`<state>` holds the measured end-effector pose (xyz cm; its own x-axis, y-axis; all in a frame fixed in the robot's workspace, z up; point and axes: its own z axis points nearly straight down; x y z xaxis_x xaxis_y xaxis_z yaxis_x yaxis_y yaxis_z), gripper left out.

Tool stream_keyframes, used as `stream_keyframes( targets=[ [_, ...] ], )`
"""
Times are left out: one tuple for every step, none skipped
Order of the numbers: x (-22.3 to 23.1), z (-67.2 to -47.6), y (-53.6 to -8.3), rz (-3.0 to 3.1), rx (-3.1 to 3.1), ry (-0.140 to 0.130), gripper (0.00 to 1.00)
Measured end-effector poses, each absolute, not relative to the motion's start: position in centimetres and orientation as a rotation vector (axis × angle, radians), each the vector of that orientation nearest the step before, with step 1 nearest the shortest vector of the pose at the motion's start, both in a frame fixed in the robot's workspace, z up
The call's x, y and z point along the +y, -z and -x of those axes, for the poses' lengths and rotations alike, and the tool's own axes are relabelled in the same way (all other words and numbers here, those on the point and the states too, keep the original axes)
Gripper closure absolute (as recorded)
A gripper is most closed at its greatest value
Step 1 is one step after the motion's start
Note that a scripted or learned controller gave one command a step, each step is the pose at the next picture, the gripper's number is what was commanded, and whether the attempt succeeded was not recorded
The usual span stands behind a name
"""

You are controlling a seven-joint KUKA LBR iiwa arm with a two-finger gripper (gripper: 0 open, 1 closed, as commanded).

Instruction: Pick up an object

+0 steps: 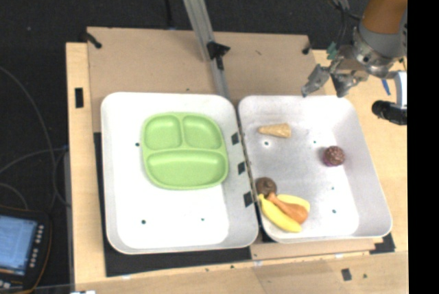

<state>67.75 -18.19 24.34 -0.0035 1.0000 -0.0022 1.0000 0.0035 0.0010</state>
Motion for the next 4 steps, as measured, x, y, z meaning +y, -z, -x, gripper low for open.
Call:
stream_keyframes(
  targets=[
    [-18.2,-67.7,-24.3,-2.215,2.225,0.003,0.00],
    [-18.2,-66.7,-18.9,-2.222,2.223,0.006,0.00],
    [-17.3,-66.7,-13.6,-2.220,2.226,0.005,0.00],
    [-17.5,-66.7,-10.0,-2.218,2.224,0.004,0.00]
  ],
)
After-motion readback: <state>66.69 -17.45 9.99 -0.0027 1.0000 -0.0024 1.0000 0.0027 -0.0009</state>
